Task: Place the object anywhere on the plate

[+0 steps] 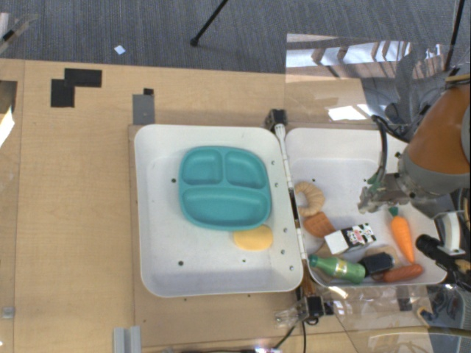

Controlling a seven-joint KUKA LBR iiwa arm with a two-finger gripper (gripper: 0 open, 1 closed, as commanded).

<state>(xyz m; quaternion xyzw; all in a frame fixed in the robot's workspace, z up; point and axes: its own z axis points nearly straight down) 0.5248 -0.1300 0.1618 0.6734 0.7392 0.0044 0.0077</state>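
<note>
Over right bin's (pixel 331 149) right edge, gripper (pixel 377 197) hovers above carrot (pixel 402 239), finger state unclear; plate (pixel 223 187) sits mid left bin (pixel 158 271), awaiting an object.

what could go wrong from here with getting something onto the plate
1. The right bin is crowded: the carrot, black-and-white box and green bottle lie close together, so the gripper may nudge neighbours or pinch two.
2. The yellow piece touches the teal plate's edge and could be bumped during placement.
</note>
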